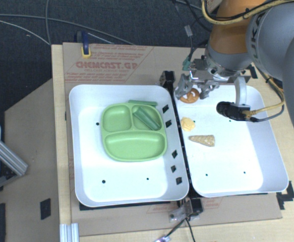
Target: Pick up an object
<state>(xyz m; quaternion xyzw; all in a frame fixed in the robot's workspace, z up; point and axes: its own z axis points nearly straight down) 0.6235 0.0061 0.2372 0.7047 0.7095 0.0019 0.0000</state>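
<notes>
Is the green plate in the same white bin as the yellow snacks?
No, the green plate sits in the left bin, while the yellow snacks lie in the right bin.

Arm (268,29): one, grey, entering from the far right and reaching left and downward. Orange band (237,4): rounded, sitting just above the wrist, with yellow cabling looped over its top. Wrist (227,59): grey, pointed down at a slight tilt. Gripper (193,91): metal, low at the far side, near the middle of the scene; its tips are apparently set close together, though clutter there blurs the detail.
</notes>
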